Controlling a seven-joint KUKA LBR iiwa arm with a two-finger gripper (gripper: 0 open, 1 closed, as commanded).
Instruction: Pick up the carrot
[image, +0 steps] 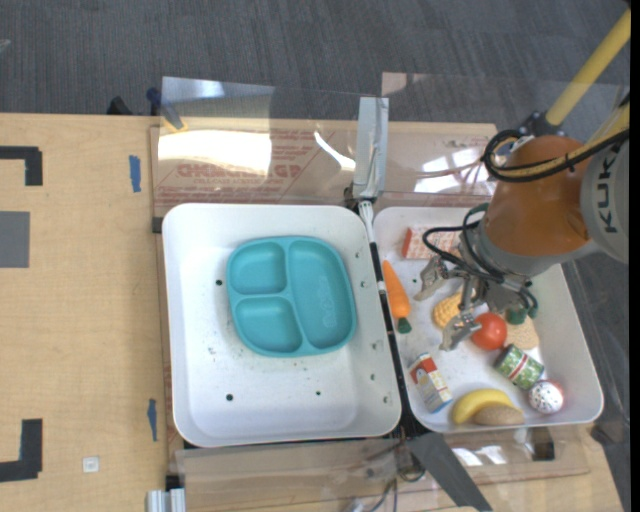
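Observation:
The carrot (396, 292) is orange with a green tip at its near end. It lies lengthwise against the left wall of the right bin (580, 345). My gripper (447, 305) hangs low in that bin, a short way right of the carrot and apart from it. Its two grey fingers (431, 282) stand open, spread over a small yellow item (446, 313). Nothing is held between them. The arm's orange band (535, 205) hides the bin's far right part.
A red tomato (489, 331), a green can (518, 365), a white ball (546, 397), a banana (485, 407), a small red-and-white bottle (430, 381) and a red packet (410, 243) share the right bin. The left bin (190, 330) holds a teal divided plate (291, 296).

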